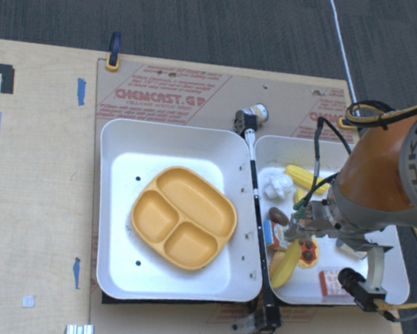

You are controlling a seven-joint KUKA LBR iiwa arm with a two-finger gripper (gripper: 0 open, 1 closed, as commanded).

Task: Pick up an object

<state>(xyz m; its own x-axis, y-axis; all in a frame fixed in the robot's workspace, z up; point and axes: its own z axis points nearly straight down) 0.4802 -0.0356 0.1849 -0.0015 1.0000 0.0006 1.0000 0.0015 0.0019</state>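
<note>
The right bin [299, 141] holds several small items: a yellow banana [285, 264] near the divider, a yellow corn cob [301, 177] at the back, a white crumpled piece [276, 184], a brown lump [278, 216], an orange-red piece [307, 254] and a small red box [331, 283]. My gripper [302, 224] hangs low over the middle of this bin, just right of the brown lump and above the banana's upper end. The grey wrist and orange band hide the bin's right half. I cannot make out anything held.
The left bin [114, 190] contains a yellow three-part plate [183, 217], tilted diagonally. A black divider rail [257, 211] runs between the bins. Cables loop from the arm at the right and a black fitting [355, 285] sits by the red box.
</note>
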